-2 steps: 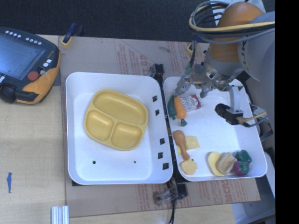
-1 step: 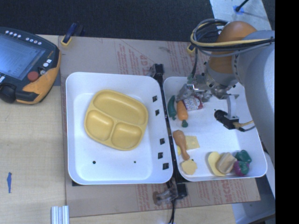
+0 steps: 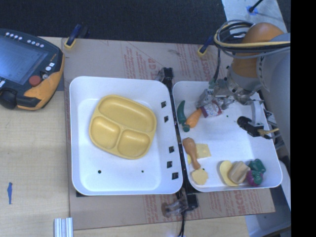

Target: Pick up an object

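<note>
Lying just toward eight o'clock from the gripper (image 3: 213,102), the toy carrot (image 3: 194,118) is seen with its long axis slanting two-to-eight; finger state cannot be told, being blurred.

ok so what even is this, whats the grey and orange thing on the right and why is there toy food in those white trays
That is a robot arm, filmed by one camera fixed above the bench and looking down at a slant. The arm reaches in from the right, and its gripper is low in the right bin, near the toy carrot. I cannot tell whether it holds anything.

The right bin also has a drumstick, flat yellow pieces and a small pile of toy food in its near corner. The left bin holds a yellow divided plate. The device at far left looks like the robot's handheld controller.
</note>
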Available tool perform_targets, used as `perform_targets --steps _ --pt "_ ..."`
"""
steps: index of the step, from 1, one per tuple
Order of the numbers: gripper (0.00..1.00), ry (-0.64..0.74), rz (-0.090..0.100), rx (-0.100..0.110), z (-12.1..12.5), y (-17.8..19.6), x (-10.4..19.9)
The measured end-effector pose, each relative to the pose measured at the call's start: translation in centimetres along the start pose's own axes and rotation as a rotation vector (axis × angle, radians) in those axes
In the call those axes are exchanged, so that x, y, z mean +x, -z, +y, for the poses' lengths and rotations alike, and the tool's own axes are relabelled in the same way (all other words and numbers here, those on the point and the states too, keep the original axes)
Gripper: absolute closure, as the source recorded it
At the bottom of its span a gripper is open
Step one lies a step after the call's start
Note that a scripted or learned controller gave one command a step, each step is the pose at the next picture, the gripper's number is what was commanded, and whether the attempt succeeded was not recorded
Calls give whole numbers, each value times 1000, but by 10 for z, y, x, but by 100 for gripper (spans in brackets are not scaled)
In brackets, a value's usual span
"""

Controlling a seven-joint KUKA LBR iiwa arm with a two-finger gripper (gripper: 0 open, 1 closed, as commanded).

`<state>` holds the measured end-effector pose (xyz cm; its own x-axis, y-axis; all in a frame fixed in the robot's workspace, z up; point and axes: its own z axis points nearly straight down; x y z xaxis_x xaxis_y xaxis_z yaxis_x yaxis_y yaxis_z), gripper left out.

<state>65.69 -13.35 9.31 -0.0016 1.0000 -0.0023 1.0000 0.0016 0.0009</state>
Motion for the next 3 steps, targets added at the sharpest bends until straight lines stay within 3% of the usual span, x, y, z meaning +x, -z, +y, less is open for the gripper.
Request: perform_targets --steps 1,2,3 --pt "0 3 2 5 -1 -1 20" --pt "100 7 1 3 0 11 20" --pt "100 3 4 12 -59 99 74"
